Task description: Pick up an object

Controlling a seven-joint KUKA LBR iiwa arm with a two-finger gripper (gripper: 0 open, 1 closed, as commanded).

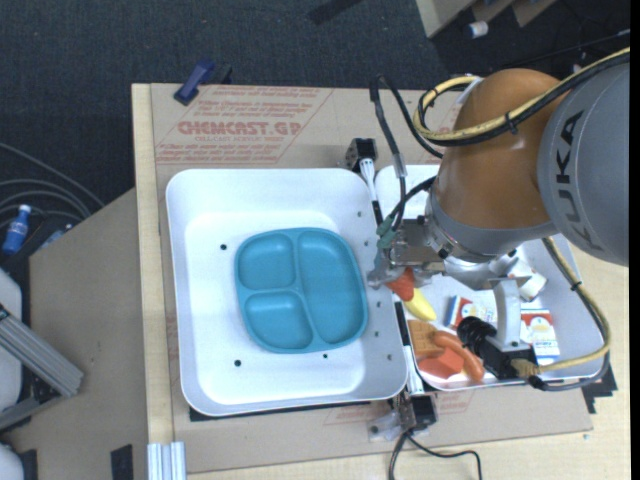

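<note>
While the arm is hung low over the right bin (pixel 585 343), the reach step is judged underway. The pincer (pixel 400 268) sits above an orange object (pixel 403 288); its opening cannot be told. A descent and closure are called for next.

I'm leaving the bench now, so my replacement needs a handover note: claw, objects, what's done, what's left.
Claw: low over the near-left corner of the right bin, by the wall between the bins; finger state can't be judged.
Objects: a small orange piece and a yellow piece lie just below it, among a pile of small items. The blue divided plate sits in the left bin.
Done: no pick confirmed.
Left: grasp and lift an object.
</note>
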